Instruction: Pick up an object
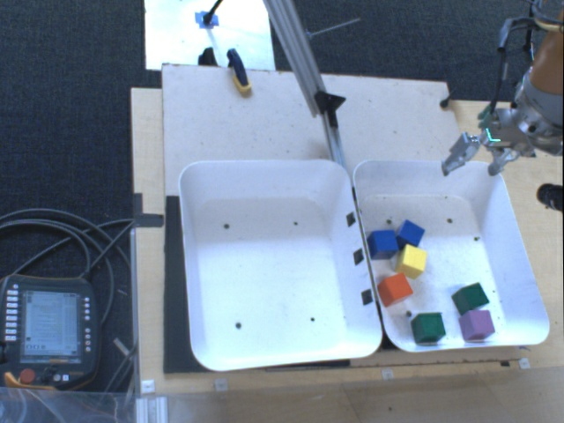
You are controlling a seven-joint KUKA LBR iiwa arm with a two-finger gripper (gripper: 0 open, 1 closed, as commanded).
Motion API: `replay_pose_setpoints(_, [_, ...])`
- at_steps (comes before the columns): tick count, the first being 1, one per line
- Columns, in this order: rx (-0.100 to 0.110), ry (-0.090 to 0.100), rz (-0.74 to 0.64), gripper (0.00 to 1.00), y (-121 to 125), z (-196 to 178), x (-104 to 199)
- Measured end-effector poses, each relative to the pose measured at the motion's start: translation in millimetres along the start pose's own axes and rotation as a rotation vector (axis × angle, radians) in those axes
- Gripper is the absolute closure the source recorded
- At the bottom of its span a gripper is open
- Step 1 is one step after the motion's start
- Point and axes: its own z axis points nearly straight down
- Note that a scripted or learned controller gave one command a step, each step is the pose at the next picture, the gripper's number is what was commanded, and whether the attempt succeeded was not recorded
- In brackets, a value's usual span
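Above right bin (520, 245) far rim | gripper (476, 159) jaws apart | blocks (410, 261) well below

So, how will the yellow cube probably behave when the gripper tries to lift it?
The yellow cube looks rigid, with flat faces, so it probably will not roll. It touches a blue cube, so the fingers may nudge that neighbour. The open gripper hangs above the bin's far rim.

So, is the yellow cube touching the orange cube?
Touching, it seems: in the camera view the yellow cube and the orange cube meet at one corner, with no white showing between them.
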Motion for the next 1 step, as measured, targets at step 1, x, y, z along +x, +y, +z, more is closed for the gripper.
replay_pose_setpoints(1, [-0.004, -0.001, -0.001, 0.0, 0.7, -2.4, 0.2])
